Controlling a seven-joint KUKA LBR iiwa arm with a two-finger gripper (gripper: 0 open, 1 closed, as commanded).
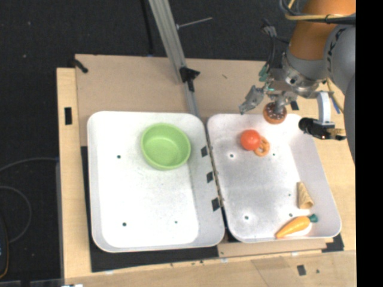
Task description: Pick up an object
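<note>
Plywood bench on dark floor, two white bins, claw above far rim, finger state unclear

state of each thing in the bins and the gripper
green bowl: upright in left bin
red-orange toy: lying in right bin, untouched
carrot: lying flat by near rim
tan piece: lying by right rim
gripper: raised over right bin's far edge

Matt speckled white bins, glossy green bowl.
</note>
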